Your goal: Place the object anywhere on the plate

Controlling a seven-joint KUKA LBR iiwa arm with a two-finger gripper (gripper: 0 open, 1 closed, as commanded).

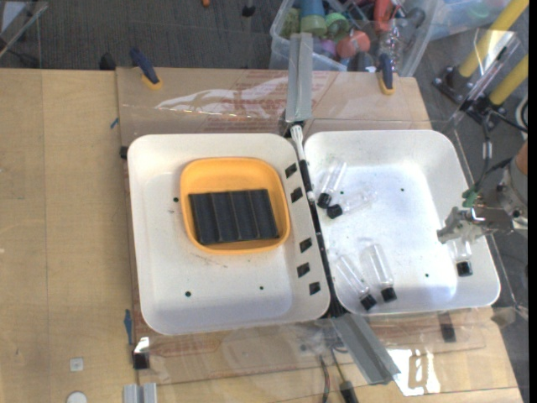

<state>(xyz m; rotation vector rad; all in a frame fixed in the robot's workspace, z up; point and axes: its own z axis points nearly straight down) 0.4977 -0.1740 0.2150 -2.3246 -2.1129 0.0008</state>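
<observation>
Side-by-side white bins: at the right bin's right edge the gripper, grip unreadable, risks a slick clear tube slipping short of the orange plate.

This is a robot laboratory or a test workshop, not a home. A light wooden bench carries two shallow white plastic bins, fixed side by side with a grey metal bar running from the far edge of the bench to the seam between them. A sheet of clear plastic film is taped flat behind the bins. Small blue and orange clamps grip the far edge. Beyond the far right corner, a clear plastic storage box full of mixed colourful toys stands on grey carpet floor, and thin cables lie there.
</observation>
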